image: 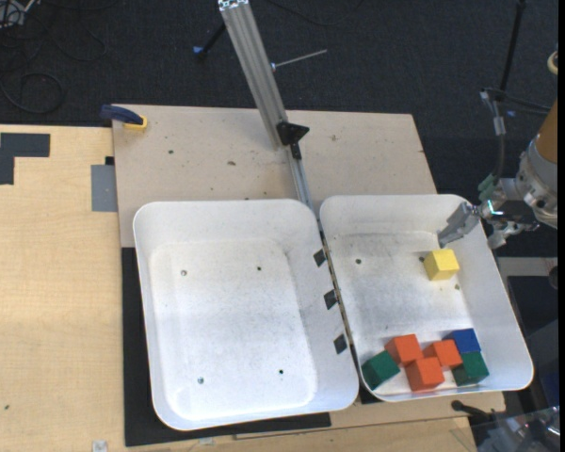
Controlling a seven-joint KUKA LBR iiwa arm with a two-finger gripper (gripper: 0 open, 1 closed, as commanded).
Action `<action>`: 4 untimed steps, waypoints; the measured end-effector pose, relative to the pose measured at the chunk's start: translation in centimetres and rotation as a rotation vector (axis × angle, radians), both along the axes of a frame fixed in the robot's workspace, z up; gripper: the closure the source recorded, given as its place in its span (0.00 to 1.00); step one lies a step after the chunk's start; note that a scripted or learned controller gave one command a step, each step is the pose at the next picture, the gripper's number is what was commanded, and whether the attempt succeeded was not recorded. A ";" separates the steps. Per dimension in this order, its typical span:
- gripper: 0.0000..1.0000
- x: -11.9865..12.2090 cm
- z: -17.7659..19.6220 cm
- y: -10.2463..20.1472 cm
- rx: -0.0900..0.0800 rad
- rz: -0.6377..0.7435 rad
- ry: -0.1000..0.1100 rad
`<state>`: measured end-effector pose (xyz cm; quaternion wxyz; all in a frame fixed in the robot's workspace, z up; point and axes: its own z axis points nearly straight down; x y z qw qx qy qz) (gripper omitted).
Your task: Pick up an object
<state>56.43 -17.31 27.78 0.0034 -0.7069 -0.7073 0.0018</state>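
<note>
A yellow cube (441,264) lies in the upper right part of the right bin (386,224). My gripper (469,240) hangs over the bin's right rim, just above and to the right of the cube. It is open, its fingers (454,225) are spread, and nothing sits between them. The left fingertip ends close to the cube's top edge. Near the bin's front edge, several blocks are clustered together: two orange ones (424,373), a third orange one (405,347), a blue one (465,340) and two green ones (380,369).
The left bin (228,309) lies beside the right one, with black clips (330,298) along the shared rim. A slanted aluminium rail (260,73) rises behind the bins. A blue and yellow clamp (124,117) sits at the board's back left corner.
</note>
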 end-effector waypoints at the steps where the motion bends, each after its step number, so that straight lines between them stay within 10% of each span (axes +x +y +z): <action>1: 0.00 0.1 0.2 0.0 -0.001 -0.001 -0.005; 4: 0.00 -0.5 -16.0 0.8 0.001 -0.002 0.003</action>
